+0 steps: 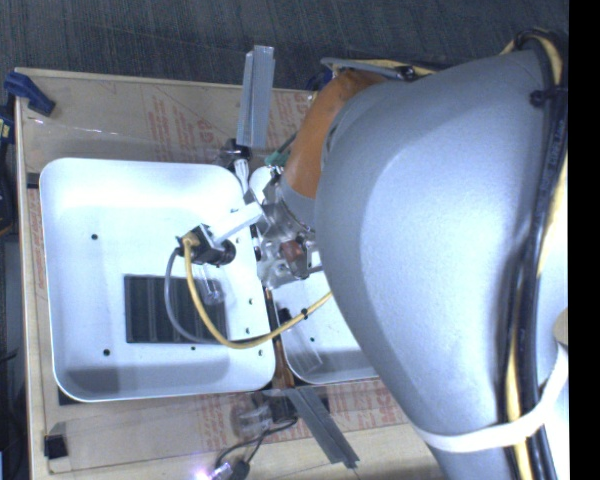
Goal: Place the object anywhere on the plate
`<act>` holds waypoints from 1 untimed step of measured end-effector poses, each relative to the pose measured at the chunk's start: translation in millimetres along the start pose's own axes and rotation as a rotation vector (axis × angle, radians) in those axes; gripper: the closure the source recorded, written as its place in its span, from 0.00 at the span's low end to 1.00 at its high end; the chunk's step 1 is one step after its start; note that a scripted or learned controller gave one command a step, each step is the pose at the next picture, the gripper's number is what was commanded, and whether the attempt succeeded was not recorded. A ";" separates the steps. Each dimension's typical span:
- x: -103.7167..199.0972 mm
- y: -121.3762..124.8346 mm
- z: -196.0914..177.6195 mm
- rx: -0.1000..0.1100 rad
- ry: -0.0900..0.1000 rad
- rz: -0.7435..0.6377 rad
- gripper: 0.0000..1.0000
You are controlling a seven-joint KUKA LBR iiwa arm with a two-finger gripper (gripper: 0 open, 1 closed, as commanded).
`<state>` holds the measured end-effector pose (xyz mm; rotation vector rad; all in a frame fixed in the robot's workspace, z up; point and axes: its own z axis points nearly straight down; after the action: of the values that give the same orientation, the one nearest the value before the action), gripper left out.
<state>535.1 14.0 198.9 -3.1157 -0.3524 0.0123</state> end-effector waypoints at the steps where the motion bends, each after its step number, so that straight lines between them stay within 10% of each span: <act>1: 0.0 -0.1 0.1 0.000 0.000 0.000 0.00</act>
<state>535.1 14.1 198.8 -3.1156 -0.3526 0.0127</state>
